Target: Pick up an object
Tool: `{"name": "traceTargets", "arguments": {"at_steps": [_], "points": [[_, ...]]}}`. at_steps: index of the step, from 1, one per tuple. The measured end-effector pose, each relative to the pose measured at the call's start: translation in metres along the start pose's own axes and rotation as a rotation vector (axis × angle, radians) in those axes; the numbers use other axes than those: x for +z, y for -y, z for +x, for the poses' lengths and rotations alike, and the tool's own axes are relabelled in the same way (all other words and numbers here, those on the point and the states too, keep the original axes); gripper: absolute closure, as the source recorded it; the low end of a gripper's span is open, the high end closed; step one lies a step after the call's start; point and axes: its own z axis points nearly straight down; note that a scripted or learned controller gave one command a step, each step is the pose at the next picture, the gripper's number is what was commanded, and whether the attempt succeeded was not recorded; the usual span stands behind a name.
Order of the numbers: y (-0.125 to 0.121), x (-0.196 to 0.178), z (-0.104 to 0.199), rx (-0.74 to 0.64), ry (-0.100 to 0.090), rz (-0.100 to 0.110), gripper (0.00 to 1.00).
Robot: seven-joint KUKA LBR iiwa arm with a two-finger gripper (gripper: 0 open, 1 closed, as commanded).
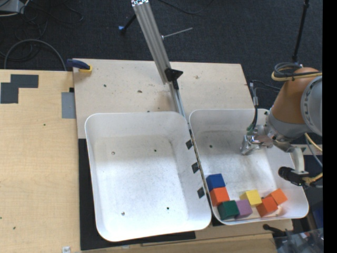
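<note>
Blocks sit clustered at the near end of the right bin: blue block, orange block, green block, purple block, yellow block. My gripper hangs above the bin floor, well apart from them, holding nothing; its opening, I cannot tell.

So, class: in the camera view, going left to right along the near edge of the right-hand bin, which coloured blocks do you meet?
Blue block → green block → purple block → yellow block → the right-most orange block. Two other orange blocks overlap these, so I leave them out.
</note>
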Motion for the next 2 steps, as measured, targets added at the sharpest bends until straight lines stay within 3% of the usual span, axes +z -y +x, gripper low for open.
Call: {"name": "traceTargets", "arguments": {"at_steps": [1, 2], "points": [[0.028, -0.002, 0.012, -0.001, -0.002, -0.003, 1.00], [0.018, -0.007, -0.005, -0.002, -0.003, 0.000, 1.00]]}}
